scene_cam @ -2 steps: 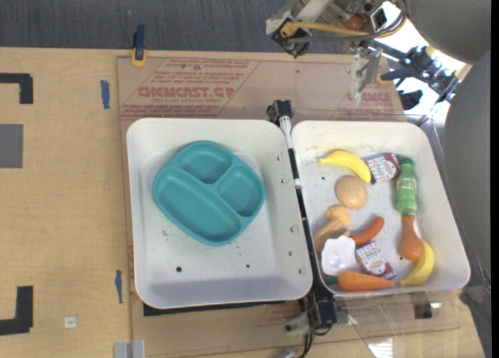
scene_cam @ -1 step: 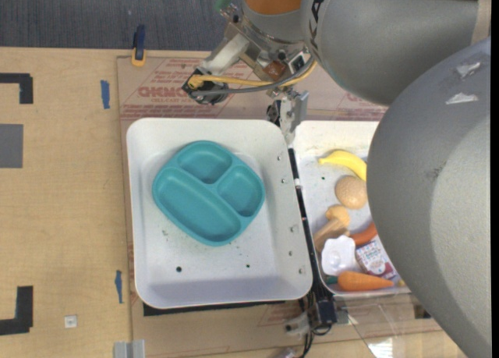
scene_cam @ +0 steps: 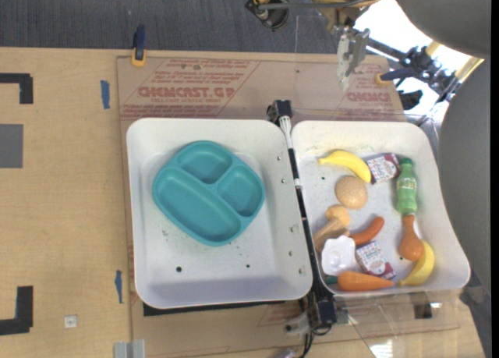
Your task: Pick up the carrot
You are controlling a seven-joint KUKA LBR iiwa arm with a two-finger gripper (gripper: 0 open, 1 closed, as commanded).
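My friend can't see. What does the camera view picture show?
A carrot lies at the near edge of the right bin, among bananas and other toy food. The gripper hangs above the bin's far side. A teal plate sits in the left bin.

An orange carrot [scene_cam: 366, 280] and yellow banana [scene_cam: 348, 163] are seen in the white right bin [scene_cam: 444, 193]; a teal divided plate [scene_cam: 208, 191] is seen left

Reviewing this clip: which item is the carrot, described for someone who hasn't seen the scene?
Look in the right-hand white bin, along its near edge. The carrot lies flat there, a long orange tapered piece below the small white packet, more pointed than the sausage above.
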